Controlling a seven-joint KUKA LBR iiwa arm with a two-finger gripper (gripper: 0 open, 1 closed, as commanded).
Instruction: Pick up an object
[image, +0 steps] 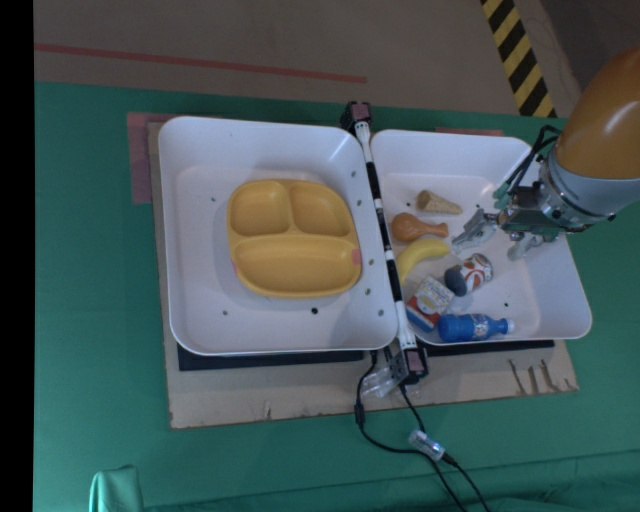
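Note:
The right bin (560, 300) holds several small items: a cone-shaped toy (438, 203), a brown drumstick (414, 227), a yellow banana (422, 254), a round red, white and blue can (471, 272), a snack packet (430, 297) and a blue bottle (472, 327) lying on its side. My gripper (496, 238) hovers over the middle of this bin, just above and right of the can. It is open, with its fingers (470, 232) spread apart and nothing between them.
The left bin (200, 150) carries a yellow divided plate (292, 237). A black hinge strip (378, 215) runs between the two bins. Cables (420, 440) trail over the green bench in front. The arm's orange band (605, 110) hangs over the right bin's far right corner.

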